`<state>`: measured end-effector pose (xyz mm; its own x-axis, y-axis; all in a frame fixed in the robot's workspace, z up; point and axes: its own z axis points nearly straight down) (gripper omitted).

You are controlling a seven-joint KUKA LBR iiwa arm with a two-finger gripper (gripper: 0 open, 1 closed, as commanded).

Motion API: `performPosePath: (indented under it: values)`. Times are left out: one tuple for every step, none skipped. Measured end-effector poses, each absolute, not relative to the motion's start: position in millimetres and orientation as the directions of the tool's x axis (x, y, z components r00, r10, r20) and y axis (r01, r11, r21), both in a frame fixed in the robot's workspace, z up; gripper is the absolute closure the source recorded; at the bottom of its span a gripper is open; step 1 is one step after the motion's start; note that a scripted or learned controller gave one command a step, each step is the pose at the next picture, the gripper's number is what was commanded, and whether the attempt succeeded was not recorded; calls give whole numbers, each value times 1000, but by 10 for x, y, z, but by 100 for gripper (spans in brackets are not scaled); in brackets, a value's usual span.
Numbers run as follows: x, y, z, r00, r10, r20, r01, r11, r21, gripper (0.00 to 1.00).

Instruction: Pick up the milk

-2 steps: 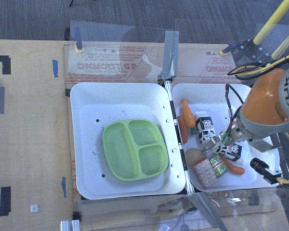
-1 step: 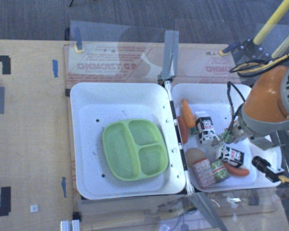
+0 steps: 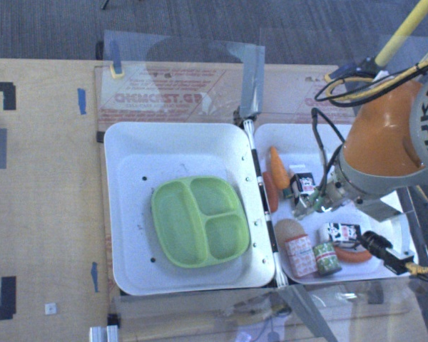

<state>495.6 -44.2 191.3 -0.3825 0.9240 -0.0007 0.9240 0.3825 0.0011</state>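
Two small milk cartons with black-and-white print lie in the right bin (image 3: 398, 212): one (image 3: 304, 185) near the middle, just left of the pincer (image 3: 315, 203), the other (image 3: 341, 232) toward the front. The arm (image 3: 381, 144) leans in from the right, wrist tilted down; I cannot tell how the pincer stands. One glossy green three-compartment plate (image 3: 200, 221) rests in the left bin (image 3: 128, 148) on the wooden worktop (image 3: 36, 212).

A green divided tray (image 3: 199, 220) lies in the left bin (image 3: 121, 148). In the neighbouring bin to its right lie a carrot (image 3: 278, 167), a sausage (image 3: 353, 254) and a green can (image 3: 327, 258).
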Motion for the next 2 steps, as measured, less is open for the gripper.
performPosePath:
  values:
    - [4955, -443, 1912, -382, 924, -1, 924, 382, 1, 0]
    - [5495, -1031, 933, -573, 820, -5, 820, 573, 5, 0]
